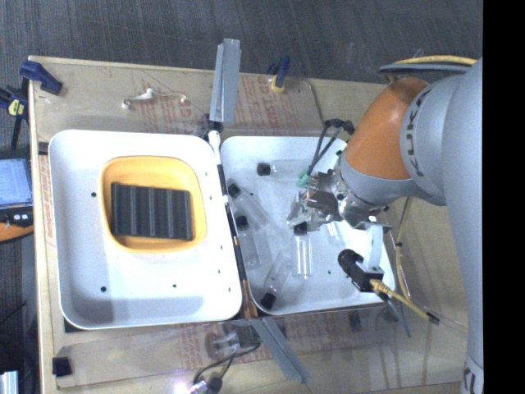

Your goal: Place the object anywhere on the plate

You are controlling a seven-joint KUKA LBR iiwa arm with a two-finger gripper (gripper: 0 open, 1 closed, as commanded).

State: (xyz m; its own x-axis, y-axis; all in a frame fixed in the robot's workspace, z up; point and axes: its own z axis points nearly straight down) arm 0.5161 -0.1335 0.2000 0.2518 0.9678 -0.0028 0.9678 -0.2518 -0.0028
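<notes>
We record both bins [82, 286] as white. The plate [152, 205] is yellow-rimmed with a dark grey, ribbed centre. The arm [443, 97] is grey, its band [385, 134] orange. Small black items [263, 169] dot the right bin [246, 150]. The bench [98, 84] is tan; clamps [39, 74] at its edge are blue

Two white bins: left bin [74, 220], right bin [271, 158]. One yellow plate [152, 169] carrying one dark ridged block [152, 212]. One robot arm [426, 138].

Arm [410, 150] reaches from right, wrist bent down-left.
</notes>
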